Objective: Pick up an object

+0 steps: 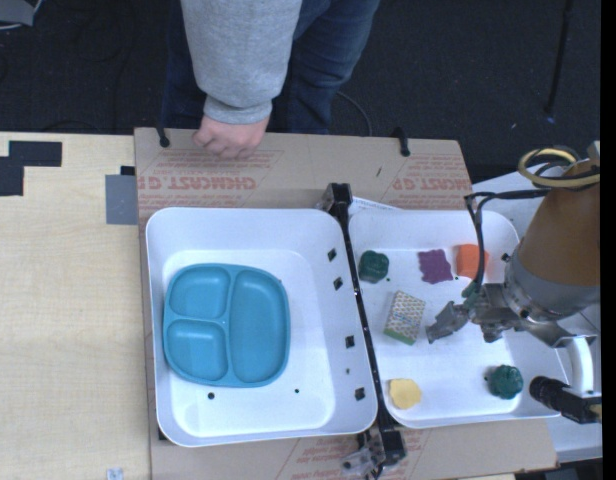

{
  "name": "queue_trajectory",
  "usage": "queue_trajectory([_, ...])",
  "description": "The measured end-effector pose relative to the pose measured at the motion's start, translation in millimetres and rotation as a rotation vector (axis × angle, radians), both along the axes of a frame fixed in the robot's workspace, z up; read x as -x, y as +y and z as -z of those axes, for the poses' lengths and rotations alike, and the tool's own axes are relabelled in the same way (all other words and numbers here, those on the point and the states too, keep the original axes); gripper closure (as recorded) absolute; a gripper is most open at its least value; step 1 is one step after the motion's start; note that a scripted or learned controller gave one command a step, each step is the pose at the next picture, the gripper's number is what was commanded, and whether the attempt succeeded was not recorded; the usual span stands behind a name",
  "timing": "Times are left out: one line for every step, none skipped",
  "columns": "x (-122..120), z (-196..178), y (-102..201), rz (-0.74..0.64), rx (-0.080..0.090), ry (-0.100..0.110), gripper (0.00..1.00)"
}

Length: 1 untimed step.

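The end effector [450, 322] hovers low in the right bin [443, 408], fingers parted, gripping nothing, just right of a speckled rectangular sponge [405, 316]. A smooth blue sectioned plate [227, 325] fills the left bin [248, 230].

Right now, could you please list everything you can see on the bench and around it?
Bins: 2, white, side by side, left bin and right bin.
Divided plate: 1, light blue, in the left bin.
Dark green lumps: 2, right bin, one at the top left, one at the bottom right.
Purple piece: 1, right bin, top.
Orange piece: 1, beside the purple one.
Speckled block: 1, pale, right bin, middle.
Yellow piece: 1, right bin, bottom left.
Cardboard sheet: 1, brown, under the bins.
Person's hand: 1, on the cardboard's far edge.
Gripper: 1, dark, over the right bin beside the speckled block.
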<state>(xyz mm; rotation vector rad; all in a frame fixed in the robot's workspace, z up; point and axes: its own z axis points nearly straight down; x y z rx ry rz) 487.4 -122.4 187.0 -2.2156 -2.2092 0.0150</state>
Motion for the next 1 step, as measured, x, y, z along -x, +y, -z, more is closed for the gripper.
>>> queue_trajectory([-3.1,-6.4,-0.3,-0.002,0.002,-0.014,0.00])
